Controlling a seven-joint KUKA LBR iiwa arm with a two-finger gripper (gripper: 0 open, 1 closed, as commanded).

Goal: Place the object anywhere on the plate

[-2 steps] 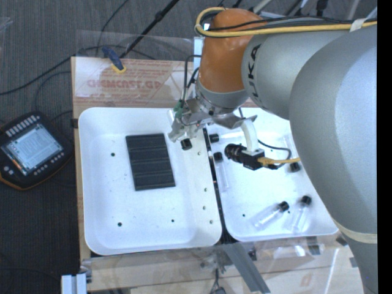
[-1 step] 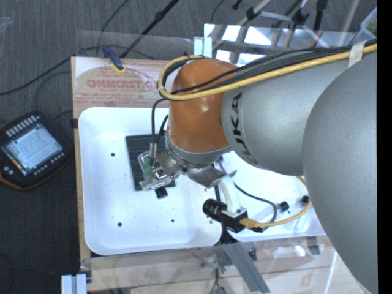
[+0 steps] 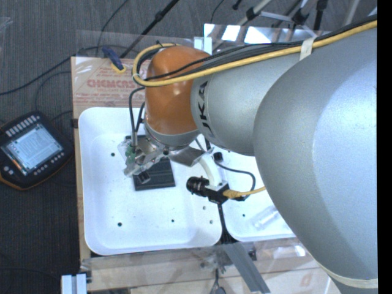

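A large grey arm point(image 3: 294, 121) with an orange band point(image 3: 171, 97) reaches from 3 o'clock over the left white bin point(image 3: 104, 225). Its hand point(image 3: 139, 164) hangs low above a dark flat square object point(image 3: 156, 176) near the bin's centre; whether the hand is clenched cannot be told. A small clear item point(image 3: 264, 218) lies at 4 o'clock in the right bin point(image 3: 245, 228).

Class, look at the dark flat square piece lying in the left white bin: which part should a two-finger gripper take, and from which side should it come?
The dark flat piece lies flat on the left bin's floor, so its sides offer little height. Probably best to come straight down from above and pinch two opposite edges. The gripper hangs over its left edge.
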